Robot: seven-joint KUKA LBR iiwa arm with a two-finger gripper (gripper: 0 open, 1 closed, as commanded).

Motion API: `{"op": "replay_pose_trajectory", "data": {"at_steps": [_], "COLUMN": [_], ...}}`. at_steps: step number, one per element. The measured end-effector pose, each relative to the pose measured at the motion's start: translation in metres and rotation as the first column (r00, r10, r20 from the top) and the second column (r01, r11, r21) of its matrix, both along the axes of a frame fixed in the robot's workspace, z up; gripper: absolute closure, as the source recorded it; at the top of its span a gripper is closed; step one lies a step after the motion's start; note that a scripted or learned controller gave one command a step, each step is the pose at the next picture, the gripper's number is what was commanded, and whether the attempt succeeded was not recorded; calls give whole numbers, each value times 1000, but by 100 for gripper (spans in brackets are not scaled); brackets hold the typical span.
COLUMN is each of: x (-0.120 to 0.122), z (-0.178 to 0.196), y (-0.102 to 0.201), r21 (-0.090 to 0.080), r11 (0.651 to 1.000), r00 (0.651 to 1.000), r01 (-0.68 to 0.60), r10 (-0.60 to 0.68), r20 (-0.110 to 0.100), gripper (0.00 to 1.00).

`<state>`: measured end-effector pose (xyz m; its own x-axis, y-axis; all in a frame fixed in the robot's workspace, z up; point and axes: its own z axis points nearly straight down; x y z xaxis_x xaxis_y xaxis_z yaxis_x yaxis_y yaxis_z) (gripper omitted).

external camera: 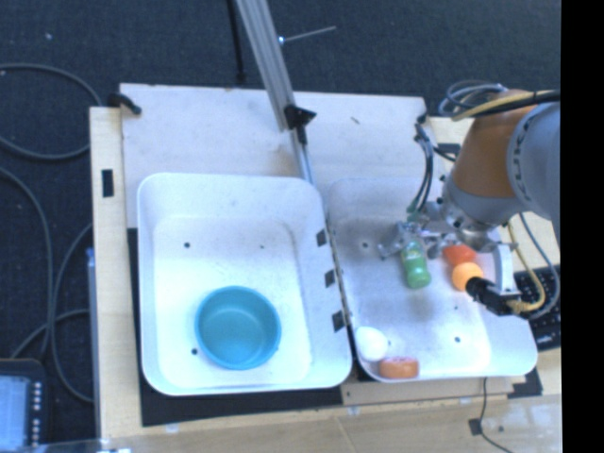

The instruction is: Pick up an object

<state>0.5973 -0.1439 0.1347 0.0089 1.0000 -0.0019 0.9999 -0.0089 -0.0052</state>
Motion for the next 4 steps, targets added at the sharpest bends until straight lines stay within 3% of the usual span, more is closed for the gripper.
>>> {"op": "replay_pose_trajectory", "data": {"at_steps": [1,2,3,4], "x": [3,10,11,0], "z": [17,83,90,101], "y": [0,1,0,55], "r21": [2,3,3,5], "r11": [1000,1000,1000,1000], "r00": [1000,1000,1000,1000], "r01": [5,-13,-16,-18], "r10": [-5,13,15,18], "r20": [11,13,9,5], "gripper": [100,100,100,100]}}
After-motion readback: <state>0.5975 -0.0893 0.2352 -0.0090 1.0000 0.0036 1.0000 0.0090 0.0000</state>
